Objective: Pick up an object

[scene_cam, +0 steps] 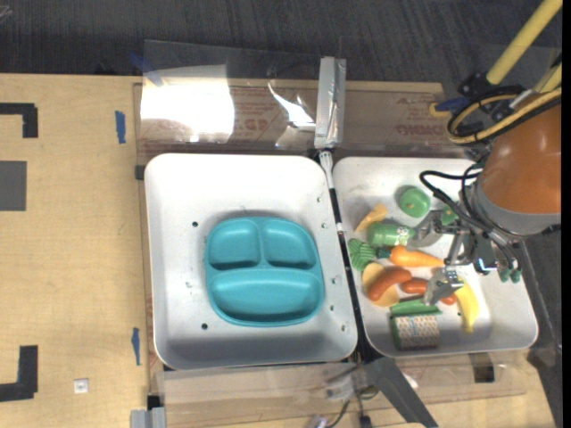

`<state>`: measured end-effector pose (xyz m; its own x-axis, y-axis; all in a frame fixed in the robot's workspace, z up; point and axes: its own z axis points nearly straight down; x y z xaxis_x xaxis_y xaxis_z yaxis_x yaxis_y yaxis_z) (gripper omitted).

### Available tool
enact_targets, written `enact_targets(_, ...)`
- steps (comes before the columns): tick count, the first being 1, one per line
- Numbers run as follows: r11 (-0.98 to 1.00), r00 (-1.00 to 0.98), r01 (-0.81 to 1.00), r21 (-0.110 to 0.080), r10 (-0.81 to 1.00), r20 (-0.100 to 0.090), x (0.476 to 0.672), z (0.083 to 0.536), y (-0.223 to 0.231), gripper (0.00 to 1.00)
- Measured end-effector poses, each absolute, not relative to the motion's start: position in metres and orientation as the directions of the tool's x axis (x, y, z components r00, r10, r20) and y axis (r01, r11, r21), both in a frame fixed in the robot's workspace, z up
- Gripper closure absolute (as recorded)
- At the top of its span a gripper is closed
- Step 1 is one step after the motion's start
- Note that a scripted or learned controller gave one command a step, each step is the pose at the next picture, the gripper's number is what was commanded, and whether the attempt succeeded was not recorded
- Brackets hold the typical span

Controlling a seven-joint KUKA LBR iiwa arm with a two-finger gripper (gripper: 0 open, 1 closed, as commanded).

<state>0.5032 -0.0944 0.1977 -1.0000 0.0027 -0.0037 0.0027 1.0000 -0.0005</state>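
The grey arm with its orange band (526, 172) reaches in from the right, over the right white bin (517, 333), with a bundle of black cables (446, 190) looping off its wrist. The tool (443, 285) hangs low over the middle of the toy pile, its metal tip just above the gap between the red-orange pepper-like toy (393, 283) and the yellow banana (466, 306). Whether the tool is spread or pressed together cannot be told from this angle, and no toy can be seen pinched in it.

The right bin holds all the loose toys, crowded toward its left and centre: a green round toy (413, 201) at the top, a green bottle-shaped toy (386, 235) with a small yellow piece (370, 218) beside it, a leafy green toy (359, 255) against the left wall, an orange carrot (416, 258) lying across the centre, and a small rectangular grater-like block with a green top (416, 325) near the front wall. The banana lies just right of the tool's tip.

The left white bin (169, 185) carries a teal divided plate (263, 270) with three compartments, sitting flat in its middle. Both bins rest side by side on the brown worktop (71, 239), and a clear plastic sheet (232, 105) lies behind them
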Motion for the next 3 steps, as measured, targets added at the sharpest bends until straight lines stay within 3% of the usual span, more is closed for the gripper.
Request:
enact_targets(1, 0.999, -0.999, -0.047, -0.003, -0.047, -0.016, 0.537, 0.09, -0.108, 0.0)
enact_targets(2, 0.984, -0.984, -0.179, -0.005, -0.179, -0.017, 0.53, 0.09, -0.145, 0.0)
enact_targets(3, 0.99, -0.99, -0.141, -0.004, -0.141, -0.015, 0.518, 0.09, -0.118, 0.0)
